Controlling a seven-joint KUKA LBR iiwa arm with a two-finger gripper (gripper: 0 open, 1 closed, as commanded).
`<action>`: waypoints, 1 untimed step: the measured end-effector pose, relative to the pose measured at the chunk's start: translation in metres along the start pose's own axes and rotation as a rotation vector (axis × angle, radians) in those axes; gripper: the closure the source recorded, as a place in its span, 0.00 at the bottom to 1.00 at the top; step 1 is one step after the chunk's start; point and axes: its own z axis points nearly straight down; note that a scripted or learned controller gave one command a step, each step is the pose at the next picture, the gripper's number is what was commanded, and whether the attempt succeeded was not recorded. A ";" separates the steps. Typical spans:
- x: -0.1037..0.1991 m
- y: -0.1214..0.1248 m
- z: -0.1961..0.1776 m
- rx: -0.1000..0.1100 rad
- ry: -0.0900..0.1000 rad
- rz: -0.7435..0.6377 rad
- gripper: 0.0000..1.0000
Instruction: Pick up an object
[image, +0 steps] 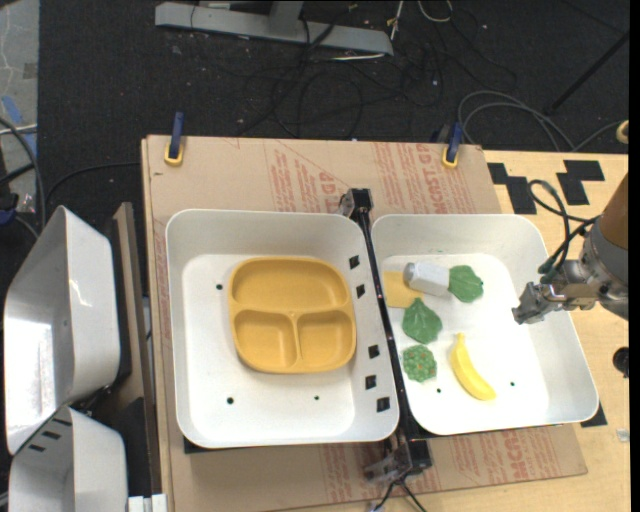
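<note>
The right bin (520, 395) holds a yellow banana (470, 368), three green vegetable pieces (465, 283) (421, 321) (419, 363), a grey-white cylinder (429, 279) and a pale yellow piece (396, 290) by the bin's left wall. My gripper (530, 305) hangs over the right side of this bin, well to the right of the objects, with nothing seen between its fingers. The arm comes in from the right edge.
The left bin (195, 400) holds a yellow divided plate (293, 313). A black divider (378, 320) runs between the bins. Both bins rest on a cardboard sheet (300, 165). White containers (55, 310) stand at the far left.
</note>
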 end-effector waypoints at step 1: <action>0.000 0.001 -0.034 0.002 0.001 -0.002 1.00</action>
